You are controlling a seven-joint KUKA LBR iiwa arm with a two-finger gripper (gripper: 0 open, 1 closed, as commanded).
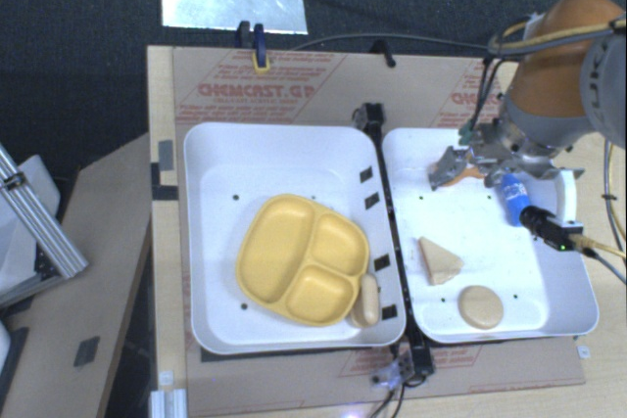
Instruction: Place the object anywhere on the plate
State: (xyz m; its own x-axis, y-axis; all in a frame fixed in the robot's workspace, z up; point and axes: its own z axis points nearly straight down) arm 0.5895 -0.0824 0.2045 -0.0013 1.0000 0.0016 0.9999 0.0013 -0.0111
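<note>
So, the yellow plate (304, 259), w/ three compartments, lies in the left bin (225, 171), toward its front-right. A small tan bread-like piece (367, 300) sits just off the plate's front-right rim, touching it, on the bin floor. Over in the right bin (563, 303), a pale wedge (440, 260) lies near the divider and a round tan piece (481, 306) sits just in front of it, apart. The pincer (453, 166) hangs over the right bin's back part, near the divider, w/ something orange (473, 171) showing right at its fingers; can't tell if they're spread or closed, or whether they grip it. Both bins rest on the tabletop (294, 88).
</note>
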